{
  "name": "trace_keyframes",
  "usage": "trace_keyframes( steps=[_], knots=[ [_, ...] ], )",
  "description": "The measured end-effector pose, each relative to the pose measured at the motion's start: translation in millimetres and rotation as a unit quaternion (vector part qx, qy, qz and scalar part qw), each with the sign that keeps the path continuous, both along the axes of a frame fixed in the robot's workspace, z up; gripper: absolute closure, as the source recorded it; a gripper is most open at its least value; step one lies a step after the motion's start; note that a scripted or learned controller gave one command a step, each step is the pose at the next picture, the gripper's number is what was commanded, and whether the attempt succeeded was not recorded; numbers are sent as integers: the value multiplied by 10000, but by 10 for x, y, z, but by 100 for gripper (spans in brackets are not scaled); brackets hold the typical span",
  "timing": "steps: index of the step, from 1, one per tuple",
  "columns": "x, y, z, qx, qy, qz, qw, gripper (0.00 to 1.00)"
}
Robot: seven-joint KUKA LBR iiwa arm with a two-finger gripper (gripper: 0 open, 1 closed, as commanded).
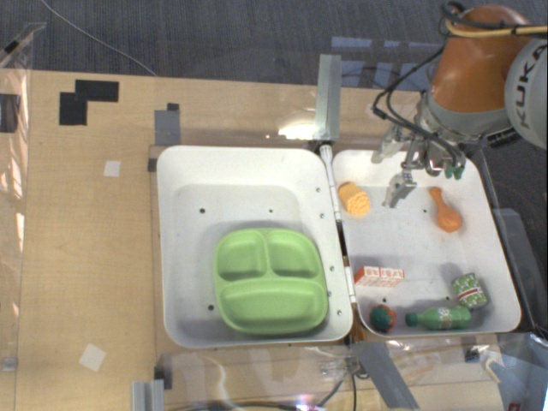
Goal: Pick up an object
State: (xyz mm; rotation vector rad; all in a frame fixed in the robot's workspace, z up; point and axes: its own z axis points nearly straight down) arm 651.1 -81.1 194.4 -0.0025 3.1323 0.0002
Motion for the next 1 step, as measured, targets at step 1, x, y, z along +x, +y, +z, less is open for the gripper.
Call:
trace_keyframes(
  steps=[1],
  knots=[
    [23, -66, -940, 15, -21, -1507, 9886, 0]
  ],
)
